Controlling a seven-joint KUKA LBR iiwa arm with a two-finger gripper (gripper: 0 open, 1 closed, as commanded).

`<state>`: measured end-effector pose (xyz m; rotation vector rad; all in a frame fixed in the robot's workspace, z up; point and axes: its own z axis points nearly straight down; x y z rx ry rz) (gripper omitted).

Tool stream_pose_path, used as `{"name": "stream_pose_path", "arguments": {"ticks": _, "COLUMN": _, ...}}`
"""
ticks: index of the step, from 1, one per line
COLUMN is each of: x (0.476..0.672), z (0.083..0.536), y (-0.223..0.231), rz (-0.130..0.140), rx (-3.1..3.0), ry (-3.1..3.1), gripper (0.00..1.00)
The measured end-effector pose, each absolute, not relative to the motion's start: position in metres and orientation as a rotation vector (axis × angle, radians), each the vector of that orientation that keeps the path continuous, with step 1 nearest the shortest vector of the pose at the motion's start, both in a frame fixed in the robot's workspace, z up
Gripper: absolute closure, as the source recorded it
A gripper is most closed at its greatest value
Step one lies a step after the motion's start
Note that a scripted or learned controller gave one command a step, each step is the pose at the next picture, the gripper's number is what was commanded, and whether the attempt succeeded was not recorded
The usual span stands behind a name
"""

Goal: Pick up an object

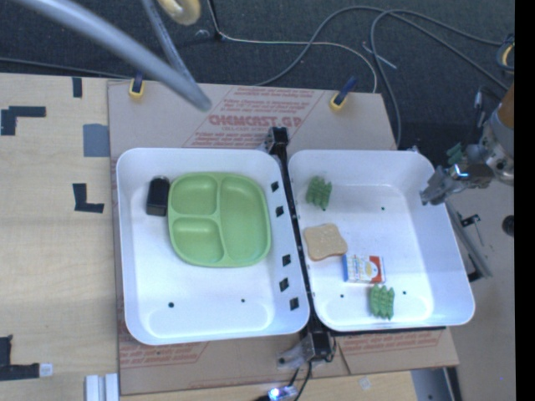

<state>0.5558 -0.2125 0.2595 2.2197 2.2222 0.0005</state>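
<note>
Two white bins sat side by side on the surface, and going from the far one toward the pincer (436,184), the left bin (134,249) held a green divided plate (220,220) with a small black block (157,196) touching its outer edge, both well apart from the pincer and probably parked out of play. Nearer, in the right bin (418,224), lay a green leafy piece (318,191), a bread slice (324,241), a small red and white packet (364,268) and a second green piece (382,301), scattered apart, likely so that each could be taken singly. At the far right the pincer hung at that bin's outer rim, holding nothing; how wide it stood I cannot tell. Nothing was yet picked.
</note>
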Motion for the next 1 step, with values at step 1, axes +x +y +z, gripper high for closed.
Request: {"name": "stream_pose_path", "arguments": {"ticks": 1, "x": 0.5537, "z": 0.2502, "y": -0.1692, "rz": -0.002, "rx": 2.218, "ry": 2.227, "gripper": 1.0}}
